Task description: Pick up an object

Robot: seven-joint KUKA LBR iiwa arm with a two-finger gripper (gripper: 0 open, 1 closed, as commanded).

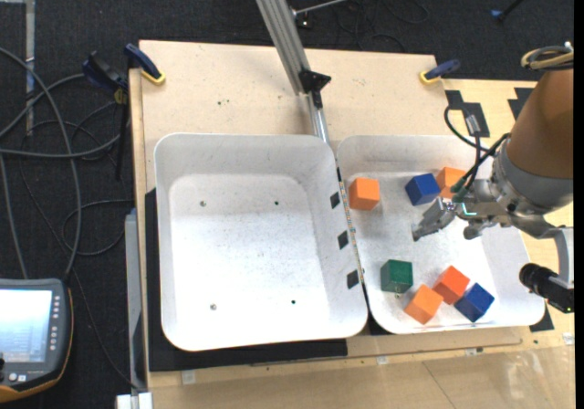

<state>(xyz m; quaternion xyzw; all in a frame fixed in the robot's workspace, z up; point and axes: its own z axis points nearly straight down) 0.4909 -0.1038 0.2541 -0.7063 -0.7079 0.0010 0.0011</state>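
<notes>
The pincer [436, 220] hovers low inside the right bin [365, 150], fingers spread apart with nothing between them. A blue cube [422, 188] sits just above it, an orange cube [365, 193] further left. Below it lie a green cube [397, 275], two orange blocks and another blue one [474, 301].

The arm's tool [444, 218] hangs over the right bin [525, 311], near a blue block [422, 187] and an orange block [364, 193]. Nearer the front rim lie a green block [396, 275] and three more (two orange, one blue). The left bin [173, 215] sits alongside on the desk [228, 88].
</notes>
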